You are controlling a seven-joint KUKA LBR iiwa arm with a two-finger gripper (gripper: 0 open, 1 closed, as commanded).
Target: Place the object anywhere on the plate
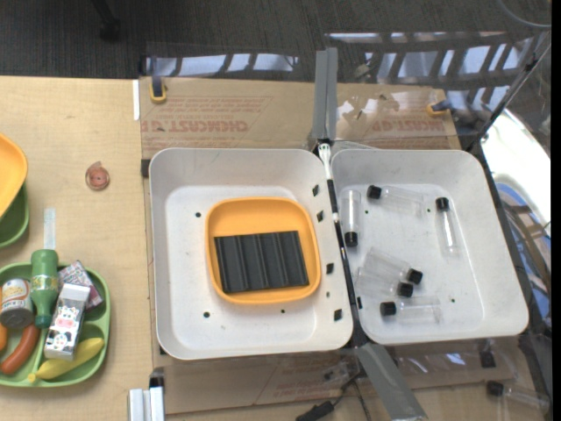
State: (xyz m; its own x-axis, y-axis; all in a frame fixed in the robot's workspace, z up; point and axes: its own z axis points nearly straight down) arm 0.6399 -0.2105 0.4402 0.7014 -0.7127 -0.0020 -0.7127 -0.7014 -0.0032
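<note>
An orange plate with a dark ribbed insert lies in the left white bin. In the right white bin lie several clear plastic tubes with black caps: one upright along the left wall, one near the back, one at the right, and others at the front.
To the left on the wooden bench stands a green tray of toy food, with a green bottle and small cartons. A small pink object lies on the bench. Cardboard lines the area behind the bins.
</note>
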